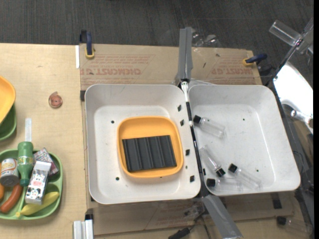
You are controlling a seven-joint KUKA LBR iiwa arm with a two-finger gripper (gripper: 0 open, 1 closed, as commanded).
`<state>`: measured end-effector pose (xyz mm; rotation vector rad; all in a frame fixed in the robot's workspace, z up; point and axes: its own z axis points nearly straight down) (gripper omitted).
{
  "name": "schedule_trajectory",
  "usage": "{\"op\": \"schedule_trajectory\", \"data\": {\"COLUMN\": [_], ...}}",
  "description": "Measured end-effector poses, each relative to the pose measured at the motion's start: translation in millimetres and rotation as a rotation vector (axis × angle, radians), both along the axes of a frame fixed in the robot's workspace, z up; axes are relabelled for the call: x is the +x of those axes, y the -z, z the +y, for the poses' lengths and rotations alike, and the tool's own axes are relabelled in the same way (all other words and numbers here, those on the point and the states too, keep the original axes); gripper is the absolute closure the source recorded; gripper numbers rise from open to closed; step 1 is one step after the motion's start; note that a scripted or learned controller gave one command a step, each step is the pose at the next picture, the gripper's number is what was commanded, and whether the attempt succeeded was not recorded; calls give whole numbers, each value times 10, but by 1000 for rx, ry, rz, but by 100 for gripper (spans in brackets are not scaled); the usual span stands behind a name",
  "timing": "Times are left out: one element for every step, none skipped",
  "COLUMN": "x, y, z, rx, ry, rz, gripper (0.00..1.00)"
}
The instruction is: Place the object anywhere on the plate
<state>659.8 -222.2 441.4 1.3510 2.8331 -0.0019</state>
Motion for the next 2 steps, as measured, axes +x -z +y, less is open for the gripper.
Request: {"op": "schedule_trajectory", "data": {"x": [1, -54], "y": [-2, 868], "z": [1, -3], "rx": [0, 1], "ry": [0, -389], "rz": [0, 0], "gripper": [0, 0]}}
